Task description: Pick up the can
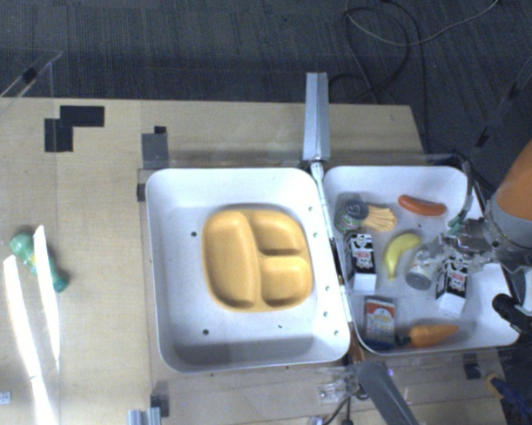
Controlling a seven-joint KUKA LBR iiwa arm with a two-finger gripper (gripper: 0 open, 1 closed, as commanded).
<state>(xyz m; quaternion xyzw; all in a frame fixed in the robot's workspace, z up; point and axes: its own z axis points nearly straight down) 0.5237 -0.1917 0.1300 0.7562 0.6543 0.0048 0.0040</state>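
The can [351, 216] stands in the far left corner of the right bin [395, 178], grey top up, with a greenish side. My gripper [424, 267] reaches in from the right and hangs low over the middle of that bin, just right of a banana [401, 250]. It is well to the right of the can and nearer the front, with the banana and a yellow fries toy [380, 218] in between. Nothing from the bin is seen held in it.
A sausage [421, 205] lies at the back of the right bin. Two milk cartons [361, 252] [453, 281], a red box [379, 316] and a carrot [432, 334] crowd the rest. The left bin [179, 332] holds a yellow divided tray [255, 257].
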